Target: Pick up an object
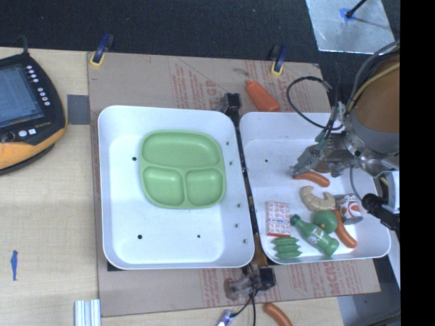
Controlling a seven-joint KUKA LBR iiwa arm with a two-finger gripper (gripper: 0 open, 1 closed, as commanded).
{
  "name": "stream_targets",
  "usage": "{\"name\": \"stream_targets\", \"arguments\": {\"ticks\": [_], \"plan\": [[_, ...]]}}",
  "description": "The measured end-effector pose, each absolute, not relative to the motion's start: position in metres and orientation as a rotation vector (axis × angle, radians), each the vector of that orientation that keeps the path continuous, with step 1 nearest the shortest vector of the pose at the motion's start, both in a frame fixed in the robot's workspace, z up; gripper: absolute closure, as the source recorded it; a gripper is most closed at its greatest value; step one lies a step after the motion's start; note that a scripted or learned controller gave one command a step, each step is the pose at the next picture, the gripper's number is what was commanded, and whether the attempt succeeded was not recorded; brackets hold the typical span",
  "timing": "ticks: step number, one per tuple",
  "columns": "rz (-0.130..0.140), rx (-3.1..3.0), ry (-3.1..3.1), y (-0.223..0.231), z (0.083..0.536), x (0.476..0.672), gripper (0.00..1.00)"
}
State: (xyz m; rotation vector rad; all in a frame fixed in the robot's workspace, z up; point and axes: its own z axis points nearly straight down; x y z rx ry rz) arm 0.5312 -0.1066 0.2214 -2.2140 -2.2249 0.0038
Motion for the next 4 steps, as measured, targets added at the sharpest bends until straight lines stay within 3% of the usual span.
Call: {"name": "stream_targets", "arguments": {"ticks": [1, 2, 3, 4], "plan": [[0.007, -2.213, -2.224, -0.139, 0.097, 0.521, 0.0], [0.005, -2.212, -2.228, -0.106, 0.092, 0.583, 0.0], [0.003, -2.218, -2.224, -0.149, 0.17, 0.573, 0.0], [0.003, -2.219, -2.224, -0.213, 0.144, 0.577, 0.0]]}}
